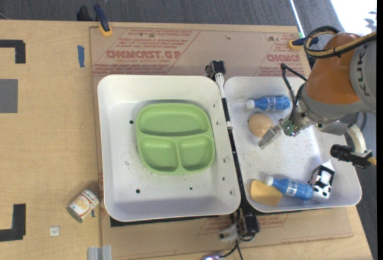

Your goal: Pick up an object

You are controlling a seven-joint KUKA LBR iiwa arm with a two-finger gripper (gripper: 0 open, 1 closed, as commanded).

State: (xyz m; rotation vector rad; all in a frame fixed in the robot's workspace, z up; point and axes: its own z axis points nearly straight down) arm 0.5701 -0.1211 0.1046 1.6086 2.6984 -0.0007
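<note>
Hanging over the middle of the shallow white plastic right bin, the grey metal two-finger gripper slants down toward that bin's left wall. Whether it is parted or closed cannot be told from this angle, and no object can be made out in its grasp.

Right bin, contents:
- tan egg-shaped lump, matte and smooth, near the left wall. It is just beside the gripper's tip on the far side, and contact cannot be confirmed.
- blue plastic bottle with a white cap, lying on its side near the far edge, cap toward the left wall.
- second blue bottle, glossy, also on its side along the near edge, its white neck pointing to the left.
- yellow-tan rounded wedge, at the near-left corner, touching the second blue bottle.
- small black-and-white patched object, toward the near-right corner, just beside the second blue bottle's base. Its kind is too small to tell.

Left bin, shallow white plastic, contents:
- light green three-compartment plate, smooth moulded plastic with rounded corners, lying flat at the centre.

Both bins rest on a brown cardboard sheet with red lettering. A small crumpled carton lies on the bare bench, off the left bin's near-left corner.
</note>
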